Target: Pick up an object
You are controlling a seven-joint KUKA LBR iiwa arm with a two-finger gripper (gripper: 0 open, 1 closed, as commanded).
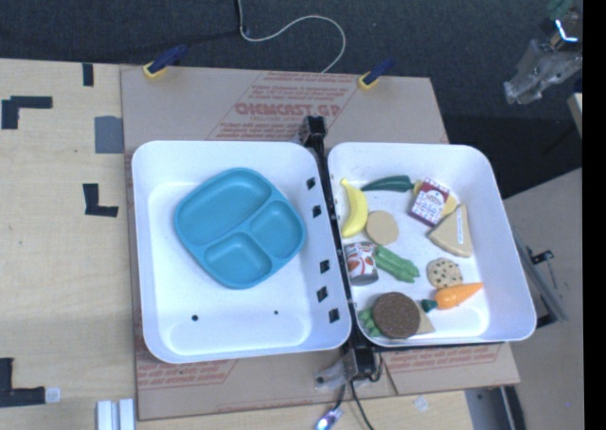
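The right bin [508,239] holds several toy foods: a yellow banana [353,208], a dark green chili [386,184], a red carton [430,201], a sandwich wedge [454,231], a tan cracker [383,227], a small can [361,262], a green pod [396,263], a cookie [443,273], an orange carrot [458,295] and a brown burger patty [396,314]. My gripper [533,80] hangs at the upper right, outside the bins and well apart from every item, with nothing visibly in it.
A blue divided plate [240,226] lies in the left bin [144,229]. Both bins rest on a cardboard sheet [275,106] held by clamps [165,61]. A white cable [284,30] loops across the dark floor behind.
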